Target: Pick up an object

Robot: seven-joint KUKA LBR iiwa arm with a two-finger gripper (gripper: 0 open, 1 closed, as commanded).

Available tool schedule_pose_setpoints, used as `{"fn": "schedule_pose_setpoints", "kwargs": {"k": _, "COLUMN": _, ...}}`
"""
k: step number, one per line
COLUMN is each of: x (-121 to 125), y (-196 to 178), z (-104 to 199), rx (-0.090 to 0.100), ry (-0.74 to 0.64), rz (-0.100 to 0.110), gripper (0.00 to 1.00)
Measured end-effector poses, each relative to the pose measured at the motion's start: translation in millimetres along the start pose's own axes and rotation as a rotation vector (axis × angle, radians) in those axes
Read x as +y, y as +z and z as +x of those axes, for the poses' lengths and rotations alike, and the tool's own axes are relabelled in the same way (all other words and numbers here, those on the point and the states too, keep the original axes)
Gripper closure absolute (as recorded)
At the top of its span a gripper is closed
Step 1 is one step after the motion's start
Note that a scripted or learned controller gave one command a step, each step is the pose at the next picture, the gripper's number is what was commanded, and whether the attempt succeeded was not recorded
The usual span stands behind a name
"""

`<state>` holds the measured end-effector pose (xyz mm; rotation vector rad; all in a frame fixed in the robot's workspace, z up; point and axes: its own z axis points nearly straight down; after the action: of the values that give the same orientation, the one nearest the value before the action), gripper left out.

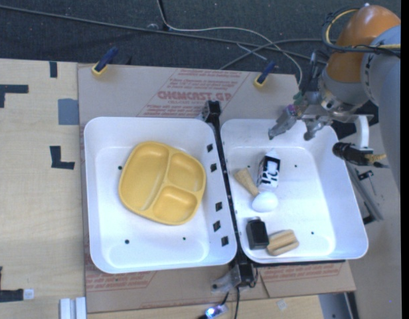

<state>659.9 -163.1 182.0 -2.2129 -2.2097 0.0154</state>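
Note:
My gripper [295,129] hangs over the far edge of the right bin [337,198], its two fingers spread apart with nothing between them. Below it in that bin stand a black-and-white cow figure [269,171], a white egg-shaped object [264,202], a tan wedge [245,180], a small black block [257,232] and a tan cylinder [281,242]. The cow figure is the closest of these to the fingers, a short way nearer the camera.
The left bin [101,198] holds a yellow divided plate [163,182]. A black divider strip [221,178] runs between the bins. Cables [257,45] cross the dark floor behind the bench, and yellow-blue clamps [105,60] sit on the cardboard's far edge.

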Motion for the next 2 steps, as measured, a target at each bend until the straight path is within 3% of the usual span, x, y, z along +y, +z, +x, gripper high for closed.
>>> {"fn": "schedule_pose_setpoints", "kwargs": {"k": 1, "x": 3, "y": -9, "z": 1, "rx": -0.002, "ry": -0.003, "rz": -0.013, "gripper": 0.0}}
{"fn": "schedule_pose_setpoints", "kwargs": {"k": 2, "x": 2, "y": 38, "z": -3, "rx": -0.003, "ry": -0.003, "rz": -0.009, "gripper": 0.0}}
